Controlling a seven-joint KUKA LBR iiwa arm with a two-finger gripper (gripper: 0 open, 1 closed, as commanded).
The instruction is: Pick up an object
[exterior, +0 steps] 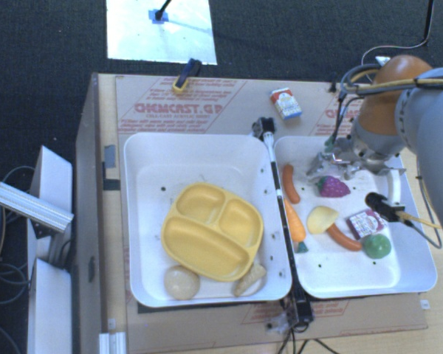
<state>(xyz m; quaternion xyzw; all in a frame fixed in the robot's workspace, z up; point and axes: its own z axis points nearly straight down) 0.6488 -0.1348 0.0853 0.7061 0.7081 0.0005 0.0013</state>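
Camera view looks down on two white bins: the left bin (pixel 144 198) holds a yellow divided tray (pixel 213 231), with a pale round item (pixel 181 282) just beside its lower edge. Reaching in from the right, the grey arm (pixel 421 116) hangs over the right bin (pixel 354 275). Its gripper (pixel 332 167) hovers just above a purple fruit (pixel 332 187), possibly touching it; whether the pincer is apart or together cannot be told. Nearby lie a carrot (pixel 295 223), a sausage (pixel 290 184), and a green ball (pixel 376 245).
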